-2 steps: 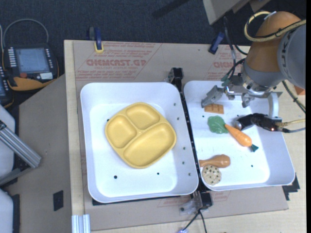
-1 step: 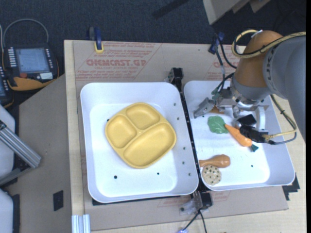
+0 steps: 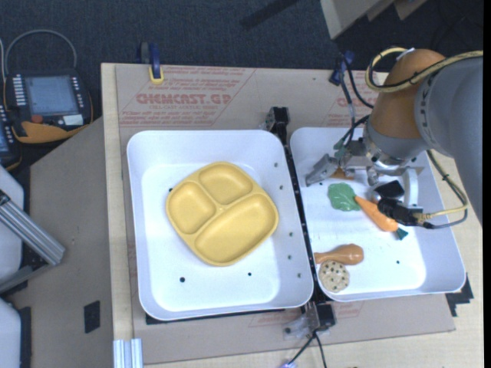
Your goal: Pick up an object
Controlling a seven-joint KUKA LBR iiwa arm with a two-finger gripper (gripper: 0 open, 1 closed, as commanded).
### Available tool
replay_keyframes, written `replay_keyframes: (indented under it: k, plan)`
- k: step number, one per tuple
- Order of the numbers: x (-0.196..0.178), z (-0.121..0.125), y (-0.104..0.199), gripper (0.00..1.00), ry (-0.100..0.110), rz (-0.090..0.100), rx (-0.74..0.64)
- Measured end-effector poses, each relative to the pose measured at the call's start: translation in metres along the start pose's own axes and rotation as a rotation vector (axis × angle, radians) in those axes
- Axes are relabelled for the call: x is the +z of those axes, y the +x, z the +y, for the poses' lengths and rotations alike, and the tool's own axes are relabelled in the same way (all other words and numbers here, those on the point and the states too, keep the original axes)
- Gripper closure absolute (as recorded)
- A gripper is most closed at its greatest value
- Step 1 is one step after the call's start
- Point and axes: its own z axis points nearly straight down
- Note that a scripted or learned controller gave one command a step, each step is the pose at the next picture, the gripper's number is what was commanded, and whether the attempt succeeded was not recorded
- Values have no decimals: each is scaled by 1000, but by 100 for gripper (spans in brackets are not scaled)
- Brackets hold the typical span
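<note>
The gripper (image 3: 331,167) is seen low in the right bin (image 3: 437,274), at ten o'clock from the green piece (image 3: 342,198); whether it is wide or narrow cannot be told. Nothing is seen held. A carrot (image 3: 376,213), a drumstick (image 3: 337,256) and a cookie (image 3: 334,276) lie toward six o'clock. The pick is judged not yet made; grasping and lifting remain.

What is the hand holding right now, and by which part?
Cannot be told. The hand sits in the right bin just above the green piece; nothing visibly sits between its fingers.
</note>
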Motion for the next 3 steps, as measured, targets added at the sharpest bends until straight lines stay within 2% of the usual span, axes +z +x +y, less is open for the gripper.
replay_keyframes:
  k: [1, 3]
  plan:
    - [-11, 1, 0, 100, -3, 0, 0]
    - [-116, 9, 9, 100, -11, -3, -2]
